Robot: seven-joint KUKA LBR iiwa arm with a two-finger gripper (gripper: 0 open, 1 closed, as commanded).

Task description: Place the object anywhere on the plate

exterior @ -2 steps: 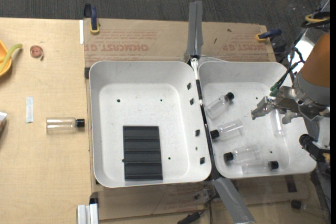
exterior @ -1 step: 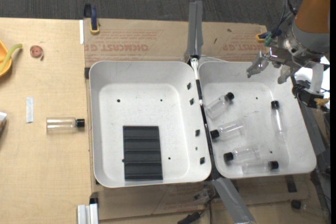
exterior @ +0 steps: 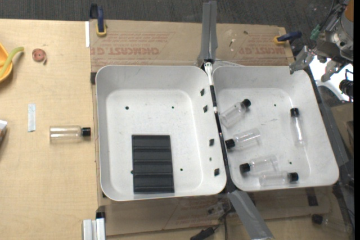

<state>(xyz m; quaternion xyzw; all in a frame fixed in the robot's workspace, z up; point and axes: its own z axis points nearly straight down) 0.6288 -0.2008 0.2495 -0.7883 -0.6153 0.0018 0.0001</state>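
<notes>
We see five clear vials w/ black caps (exterior: pixel 242 139) lying loose in the right bin (exterior: pixel 315 93); the dark ribbed plate (exterior: pixel 152 164) sits in the left bin (exterior: pixel 112 87). Gripper (exterior: pixel 326 45) is at the right bin's far corner, apart from the vials; we can't tell its state.

- Dark ribbed rectangular plate (exterior: pixel 152 164) lies flat at 6 o'clock in the left bin.
- Five clear, black-capped vials (exterior: pixel 243 139) lie scattered on their sides in the right bin.

Ribbed plate (exterior: pixel 152 164) sat in the left bin (exterior: pixel 112 87); five vials (exterior: pixel 243 139) lay scattered in the right bin (exterior: pixel 264 78).
</notes>
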